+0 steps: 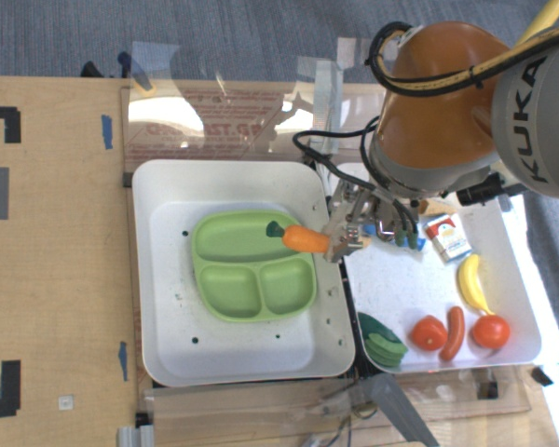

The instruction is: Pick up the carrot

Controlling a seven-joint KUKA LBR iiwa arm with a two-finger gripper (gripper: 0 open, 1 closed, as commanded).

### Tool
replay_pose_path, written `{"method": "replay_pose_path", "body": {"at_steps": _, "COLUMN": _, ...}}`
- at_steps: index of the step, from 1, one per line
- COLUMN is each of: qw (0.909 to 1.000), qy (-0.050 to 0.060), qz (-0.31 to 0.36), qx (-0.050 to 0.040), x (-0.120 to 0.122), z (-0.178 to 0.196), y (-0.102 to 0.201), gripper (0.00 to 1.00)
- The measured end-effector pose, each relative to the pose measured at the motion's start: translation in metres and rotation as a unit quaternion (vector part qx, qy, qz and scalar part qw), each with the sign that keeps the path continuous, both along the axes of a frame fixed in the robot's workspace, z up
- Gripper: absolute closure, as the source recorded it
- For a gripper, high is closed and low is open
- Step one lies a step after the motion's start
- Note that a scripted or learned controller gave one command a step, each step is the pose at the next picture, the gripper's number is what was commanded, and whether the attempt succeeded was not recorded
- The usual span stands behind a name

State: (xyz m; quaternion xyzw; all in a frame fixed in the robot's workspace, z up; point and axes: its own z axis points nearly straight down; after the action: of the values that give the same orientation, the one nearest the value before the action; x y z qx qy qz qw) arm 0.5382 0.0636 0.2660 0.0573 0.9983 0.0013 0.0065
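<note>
Carrot lay over the green divided plate in the left bin, its thick end clamped in the claw. Grasp step seemed done; lifting straight up would come next.

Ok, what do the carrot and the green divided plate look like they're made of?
Carrot: looks like toy plastic, smooth and evenly orange, with a dark green stub at its left end. It could be rubber; the view leaves that open.
Green divided plate: likely moulded plastic, matte to satin, one flat pale green with rounded compartment ridges.
The gripper is at the carrot's right end.
</note>
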Motion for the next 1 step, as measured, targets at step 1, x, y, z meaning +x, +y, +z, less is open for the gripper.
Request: {"method": "replay_pose_path", "body": {"at_steps": 1, "qw": 0.9818, "qy": 0.006, "qz": 0.19, "qx": -0.0018, "x": -0.0212, "z": -0.0826, "y": -0.0325, "gripper": 1.0}}
